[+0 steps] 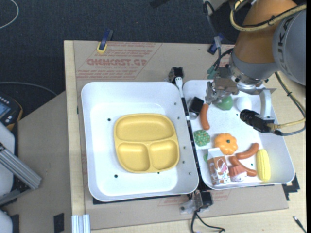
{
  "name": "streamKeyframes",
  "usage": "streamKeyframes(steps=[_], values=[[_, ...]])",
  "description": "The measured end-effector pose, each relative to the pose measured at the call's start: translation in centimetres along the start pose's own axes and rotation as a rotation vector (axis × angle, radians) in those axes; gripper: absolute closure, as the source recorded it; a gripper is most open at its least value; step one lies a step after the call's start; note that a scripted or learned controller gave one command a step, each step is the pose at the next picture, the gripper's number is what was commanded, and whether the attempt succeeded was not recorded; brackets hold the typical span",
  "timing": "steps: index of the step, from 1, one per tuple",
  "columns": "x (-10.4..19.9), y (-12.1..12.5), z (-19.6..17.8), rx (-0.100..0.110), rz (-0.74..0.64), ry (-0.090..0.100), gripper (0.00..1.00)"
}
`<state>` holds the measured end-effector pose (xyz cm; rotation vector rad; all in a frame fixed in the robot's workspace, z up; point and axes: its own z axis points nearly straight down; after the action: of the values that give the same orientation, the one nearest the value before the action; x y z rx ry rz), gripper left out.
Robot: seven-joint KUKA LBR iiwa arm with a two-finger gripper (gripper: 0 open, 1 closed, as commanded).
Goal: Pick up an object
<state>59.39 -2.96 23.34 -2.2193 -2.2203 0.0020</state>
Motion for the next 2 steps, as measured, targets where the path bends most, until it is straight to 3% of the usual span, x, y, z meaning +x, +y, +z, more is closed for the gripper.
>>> streamKeyframes(steps=[2], values=[[-0.98,0.24,-0.03,-0.003,0.001,-0.001,1.00]])
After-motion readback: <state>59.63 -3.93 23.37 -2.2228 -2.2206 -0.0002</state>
